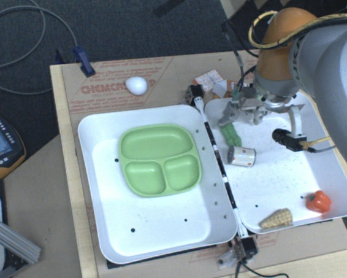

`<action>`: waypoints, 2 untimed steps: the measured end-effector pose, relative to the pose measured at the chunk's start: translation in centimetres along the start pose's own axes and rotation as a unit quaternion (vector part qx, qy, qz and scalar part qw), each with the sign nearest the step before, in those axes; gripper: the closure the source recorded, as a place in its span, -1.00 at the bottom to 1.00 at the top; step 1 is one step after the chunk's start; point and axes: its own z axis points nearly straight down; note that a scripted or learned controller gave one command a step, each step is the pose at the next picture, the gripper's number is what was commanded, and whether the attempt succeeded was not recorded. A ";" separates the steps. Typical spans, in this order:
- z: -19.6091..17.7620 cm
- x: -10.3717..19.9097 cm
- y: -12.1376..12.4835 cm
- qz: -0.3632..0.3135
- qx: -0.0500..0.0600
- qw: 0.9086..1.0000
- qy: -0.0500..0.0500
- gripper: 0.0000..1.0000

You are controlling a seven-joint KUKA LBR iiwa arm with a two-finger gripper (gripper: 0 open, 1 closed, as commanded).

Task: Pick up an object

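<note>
**Gripper at far-left corner of right bin, grip state unclear**

Grey arm with orange band (314,71) reached in from the right. Gripper (243,114) sat over the far left corner of the right shallow white bin (276,180). Released or clenched: could not tell from this angle.

Green elongated plastic piece (232,136) lay on the bin floor just below the gripper, beside the bin's left wall. Small white cylinder with a red rim (242,156) lay on its side just nearer than the green piece; touching or not, unclear. Tan waffle cone (275,219) lay at the near edge. Red round toy vegetable (319,201) sat by the near right corner, apart from the cone.

Left shallow white bin (105,192) held a pale green divided plastic plate (160,158). White egg-shaped object (136,85) lay on the brown cardboard sheet (106,80) beyond the left bin, with a blue clip (83,60) at its far left corner.
</note>
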 end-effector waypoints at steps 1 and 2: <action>0.3 0.3 -1.1 0.000 0.003 1.000 0.001 -1.00; -0.8 0.3 -1.1 0.000 0.002 1.000 0.000 1.00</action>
